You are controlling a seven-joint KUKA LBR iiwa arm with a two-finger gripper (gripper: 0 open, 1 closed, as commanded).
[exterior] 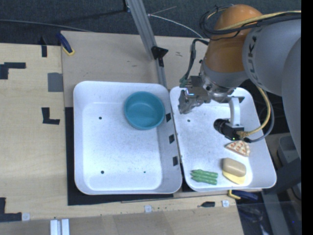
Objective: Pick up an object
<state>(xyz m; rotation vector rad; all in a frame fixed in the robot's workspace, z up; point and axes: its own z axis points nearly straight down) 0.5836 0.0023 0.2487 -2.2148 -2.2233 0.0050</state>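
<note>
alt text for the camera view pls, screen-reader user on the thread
A grey KUKA arm with an orange band reaches in from the right, its gripper low over the upper left corner of the right bin. Near that bin's lower right edge lie a pizza slice, a yellow sponge-like block and green beans. The left bin holds a blue bowl.

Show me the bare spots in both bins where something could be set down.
Left bin: bare floor everywhere below and left of the blue bowl. Right bin: an open strip between the gripper and the green beans. Its near right corner is crowded: pizza slice, yellow block.
</note>
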